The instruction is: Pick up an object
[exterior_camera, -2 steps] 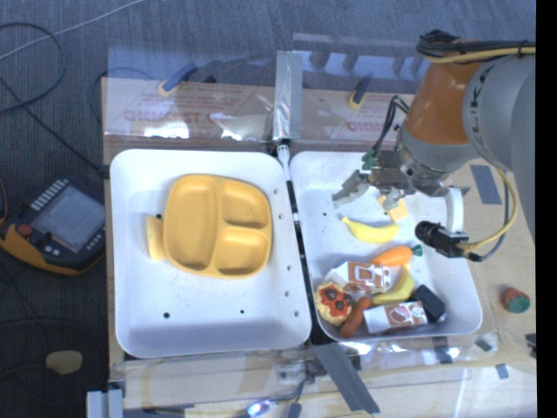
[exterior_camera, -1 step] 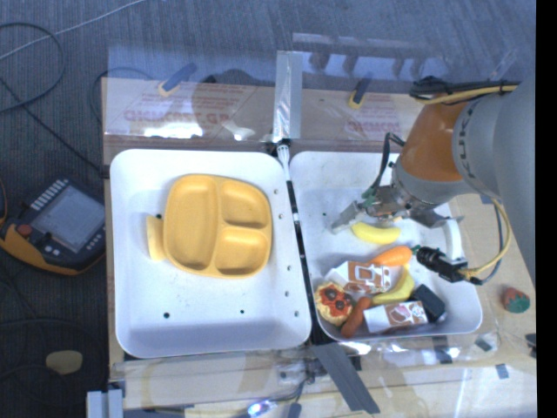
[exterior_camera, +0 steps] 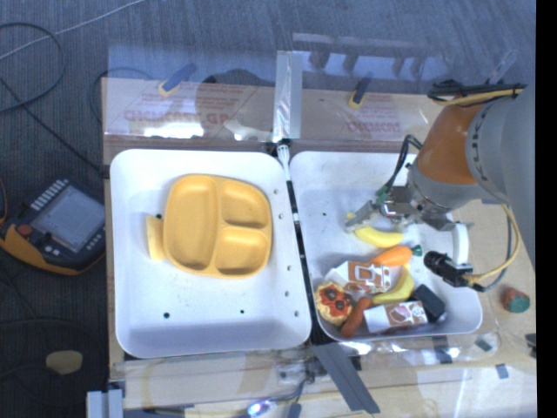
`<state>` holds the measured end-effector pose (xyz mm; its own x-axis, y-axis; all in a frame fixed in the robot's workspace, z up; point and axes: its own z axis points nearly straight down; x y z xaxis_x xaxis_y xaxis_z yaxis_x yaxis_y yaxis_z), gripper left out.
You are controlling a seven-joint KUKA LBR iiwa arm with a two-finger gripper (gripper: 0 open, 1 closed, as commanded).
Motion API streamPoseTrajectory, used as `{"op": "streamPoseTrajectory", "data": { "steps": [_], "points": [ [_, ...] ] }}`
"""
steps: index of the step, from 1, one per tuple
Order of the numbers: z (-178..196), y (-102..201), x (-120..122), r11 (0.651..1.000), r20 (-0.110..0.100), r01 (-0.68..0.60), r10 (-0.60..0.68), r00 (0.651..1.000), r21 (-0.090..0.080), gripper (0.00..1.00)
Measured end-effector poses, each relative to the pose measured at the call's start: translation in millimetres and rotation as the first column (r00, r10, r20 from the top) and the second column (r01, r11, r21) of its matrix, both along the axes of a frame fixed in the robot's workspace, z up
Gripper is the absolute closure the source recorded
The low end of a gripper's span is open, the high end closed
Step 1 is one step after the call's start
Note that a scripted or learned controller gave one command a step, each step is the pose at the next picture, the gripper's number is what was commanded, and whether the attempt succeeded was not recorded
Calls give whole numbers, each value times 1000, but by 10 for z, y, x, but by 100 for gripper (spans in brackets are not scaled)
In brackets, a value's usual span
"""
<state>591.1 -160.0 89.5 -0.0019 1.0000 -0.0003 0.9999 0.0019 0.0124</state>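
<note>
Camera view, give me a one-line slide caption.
KUKA arm's gripper hovers by a banana in the right bin; a yellow divided tray lies in the left bin.

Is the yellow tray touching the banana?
Apart. The camera view shows the yellow tray in the left bin, the banana in the right bin.

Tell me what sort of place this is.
Most likely a robotics lab's pick-and-place test bench. A grey and orange robot arm reaches over two white bins; toy food such as a banana lies in the right bin, and a teach pendant sits on the carpeted floor.
</note>
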Motion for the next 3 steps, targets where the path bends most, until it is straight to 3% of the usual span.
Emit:
{"op": "streamPoseTrajectory", "data": {
  "steps": [1, 2, 3],
  "points": [
    [120, 1, 17, 1000, 5, 0, 0, 1000, 0, 100],
    [941, 713, 540, 1000, -14, -28, 28, 1000, -1, 100],
    [1744, 1045, 775, 1000, -13, -13, 13, 1000, -3, 100]
  ]
}}
